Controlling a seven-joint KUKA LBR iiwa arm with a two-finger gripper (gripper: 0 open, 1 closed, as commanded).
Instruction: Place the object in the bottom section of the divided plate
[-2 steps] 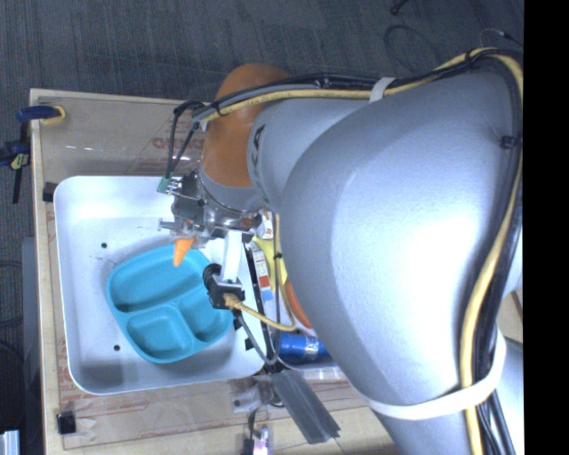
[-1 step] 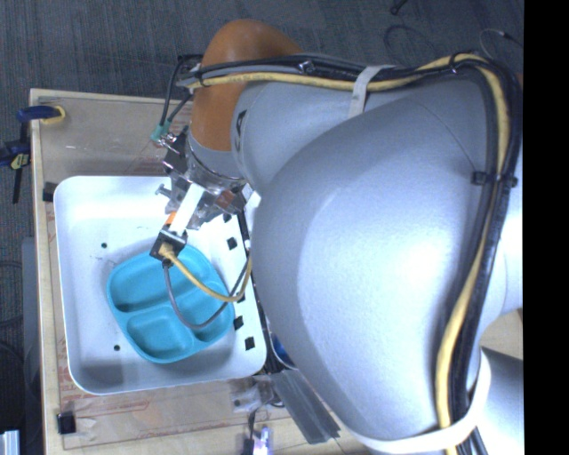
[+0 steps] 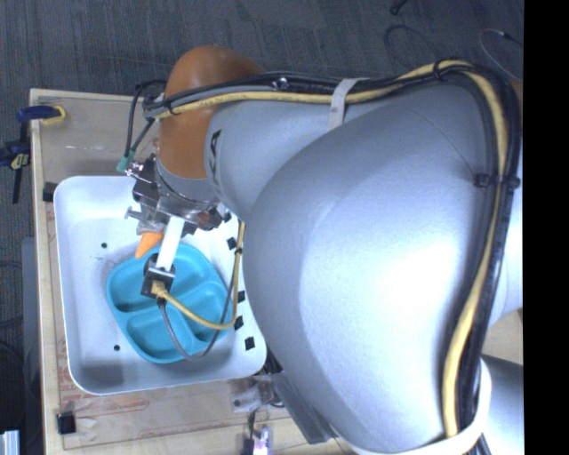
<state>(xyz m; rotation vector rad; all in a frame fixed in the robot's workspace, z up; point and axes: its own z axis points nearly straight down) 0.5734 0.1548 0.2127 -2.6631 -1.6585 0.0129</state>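
- Dark grey flooring [image 3: 267,27] is running along the top of the frame, behind a pale wooden bench [image 3: 89,111].
- On the bench, a shallow white bin [image 3: 76,267] is sitting in the left half of the frame.
- A blue divided plate [image 3: 147,342] is lying flat in the bin, toward its lower middle.
- The grey arm [image 3: 356,249] is reaching in from the right, with its orange band [image 3: 191,89] sitting at the upper middle, over the bin's top edge.
- The gripper [image 3: 160,222] is hanging over the plate's upper left rim; the wrist is covering it, so I cannot tell whether it is apart, together or clamped on something.
- An orange object [image 3: 147,242] is peeking out just beneath the gripper, at the plate's upper left rim, at the far end from the plate's bottom section; I cannot tell whether it is resting on the plate or being held.
- A blue clamp [image 3: 31,114] is gripping the bench's upper left corner.
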